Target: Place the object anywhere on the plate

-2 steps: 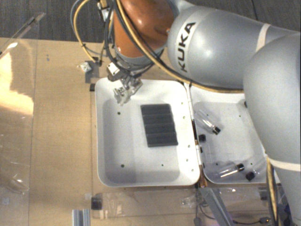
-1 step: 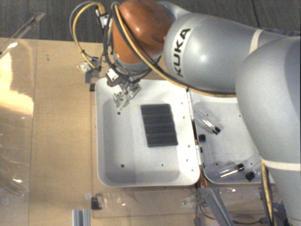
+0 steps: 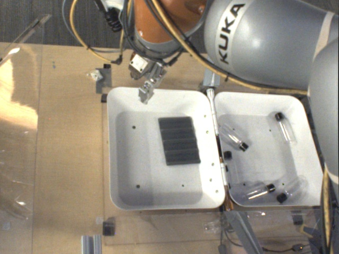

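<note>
A dark ridged rectangular plate (image 3: 179,140) lies flat in the middle of the left bin (image 3: 122,157). Several clear vials with black caps lie in the right bin (image 3: 302,142): one (image 3: 233,138) near its left wall, one (image 3: 284,127) at the back right, and two (image 3: 259,190) (image 3: 292,188) along the front. My gripper (image 3: 146,91) hangs over the back rim of the left bin, up and to the left of the plate. Nothing shows in it.
A small loose black piece (image 3: 227,155) sits by the divider between the bins. The arm's grey body and orange band (image 3: 169,9) cover the top of the view. A black bracket (image 3: 104,81) stands on the bench beyond the left bin's back corner.
</note>
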### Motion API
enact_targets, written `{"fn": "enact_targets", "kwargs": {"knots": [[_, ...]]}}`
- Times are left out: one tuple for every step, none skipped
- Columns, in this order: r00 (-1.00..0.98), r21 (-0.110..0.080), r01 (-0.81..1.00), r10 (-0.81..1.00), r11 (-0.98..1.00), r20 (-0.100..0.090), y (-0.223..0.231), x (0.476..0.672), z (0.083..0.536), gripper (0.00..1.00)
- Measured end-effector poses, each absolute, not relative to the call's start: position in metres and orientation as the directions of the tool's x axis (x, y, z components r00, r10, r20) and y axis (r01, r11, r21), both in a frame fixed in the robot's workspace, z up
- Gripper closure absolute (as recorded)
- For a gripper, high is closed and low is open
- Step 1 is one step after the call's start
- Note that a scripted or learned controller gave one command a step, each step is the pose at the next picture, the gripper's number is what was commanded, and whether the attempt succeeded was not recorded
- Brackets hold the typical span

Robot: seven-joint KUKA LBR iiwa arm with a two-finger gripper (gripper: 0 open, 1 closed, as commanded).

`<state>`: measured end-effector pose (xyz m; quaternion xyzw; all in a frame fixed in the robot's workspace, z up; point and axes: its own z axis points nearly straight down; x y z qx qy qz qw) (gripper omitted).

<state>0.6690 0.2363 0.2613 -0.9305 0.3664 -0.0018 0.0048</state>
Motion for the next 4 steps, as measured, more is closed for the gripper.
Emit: {"fn": "enact_targets", "kwargs": {"knots": [[0.643, -0.005, -0.766, -0.766, -0.643, -0.003, 0.236, 0.668, 0.148, 1.0], [0.929, -0.006, -0.369, -0.369, -0.929, -0.001, 0.236, 0.668, 0.113, 1.0], [0.98, -0.008, -0.2, -0.2, -0.98, 0.004, 0.236, 0.669, 0.238, 1.0], [0.916, -0.006, -0.402, -0.402, -0.916, -0.001, 0.236, 0.669, 0.189, 1.0]]}}
